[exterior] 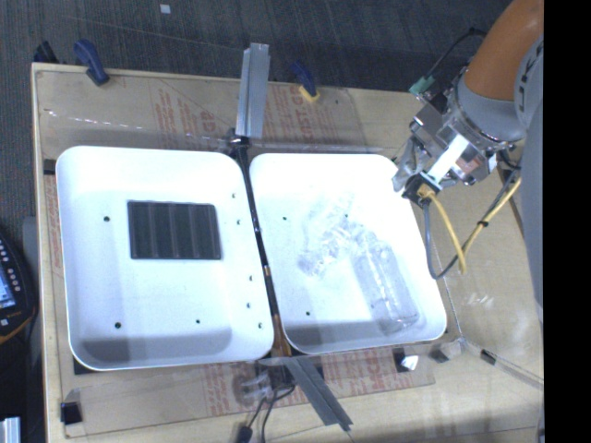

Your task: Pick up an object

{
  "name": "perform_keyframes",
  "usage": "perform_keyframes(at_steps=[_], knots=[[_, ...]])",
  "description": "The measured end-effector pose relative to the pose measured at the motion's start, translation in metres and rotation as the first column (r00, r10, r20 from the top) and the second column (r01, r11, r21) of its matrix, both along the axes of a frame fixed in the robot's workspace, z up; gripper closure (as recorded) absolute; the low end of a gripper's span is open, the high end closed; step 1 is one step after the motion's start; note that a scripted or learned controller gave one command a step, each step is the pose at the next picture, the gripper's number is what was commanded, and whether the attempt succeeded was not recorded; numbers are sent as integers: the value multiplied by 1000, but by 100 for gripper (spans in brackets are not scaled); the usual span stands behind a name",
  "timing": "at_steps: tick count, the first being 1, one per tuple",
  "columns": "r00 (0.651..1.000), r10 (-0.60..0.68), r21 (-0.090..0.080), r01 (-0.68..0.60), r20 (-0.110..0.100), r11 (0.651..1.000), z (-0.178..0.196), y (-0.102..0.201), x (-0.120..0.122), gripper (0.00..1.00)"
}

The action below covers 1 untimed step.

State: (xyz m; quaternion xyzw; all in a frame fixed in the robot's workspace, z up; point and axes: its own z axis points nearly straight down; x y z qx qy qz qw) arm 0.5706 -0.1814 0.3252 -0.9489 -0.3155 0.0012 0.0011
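Where pincer point(413, 181) hangs: right bin point(288, 201) far corner; grip cannot be told
Clear bottle point(383, 286): one
Crumpled clear plastic point(328, 233): one
Dark grille point(174, 230): one, left bin point(92, 280)

The left bin point(92, 275) and the right bin point(295, 314) are seen as smooth white plastic with a soft sheen. A dark ribbed panel point(174, 231), matt in finish, is set in the left one. In the right, a clear plastic bottle point(386, 286) and a crumpled clear plastic wrapper point(328, 233) are marked by glossy glints. The tabletop point(148, 104) is shown as pale matt board, and a dull grey metal bar point(251, 90) is seen at its far edge.
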Motion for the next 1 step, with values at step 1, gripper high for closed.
perform_keyframes(at_steps=[1], knots=[[975,-222,-2,222,3,975,20,29,-16,100]])
